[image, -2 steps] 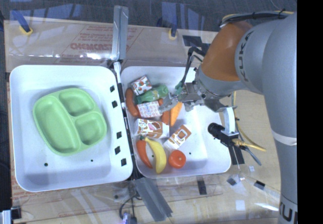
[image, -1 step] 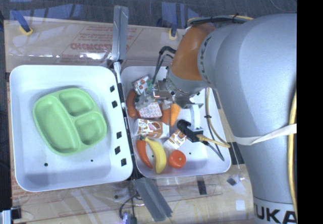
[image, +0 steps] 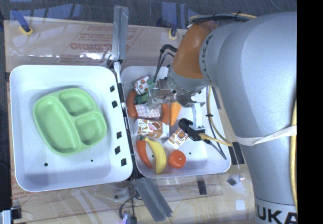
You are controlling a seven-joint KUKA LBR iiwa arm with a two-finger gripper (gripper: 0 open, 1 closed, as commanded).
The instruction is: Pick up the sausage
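The sausage [image: 131, 104], a reddish-brown link, lies upright along the left wall of the right bin [image: 214, 165]. My gripper [image: 160, 95] hangs over the upper middle of that bin, just right of the sausage and above a small green-topped carton [image: 142, 98]. The grey wrist with its orange band [image: 189, 61] hides the bin's back right part. I see nothing held by the gripper.
The right bin is crowded: a printed carton [image: 142, 85], a carrot [image: 174, 113], snack packs [image: 150, 128], a banana [image: 158, 155], a red-orange piece [image: 143, 151] and a round orange fruit [image: 177, 159]. A green divided plate [image: 69, 121] sits in the left bin [image: 30, 177].
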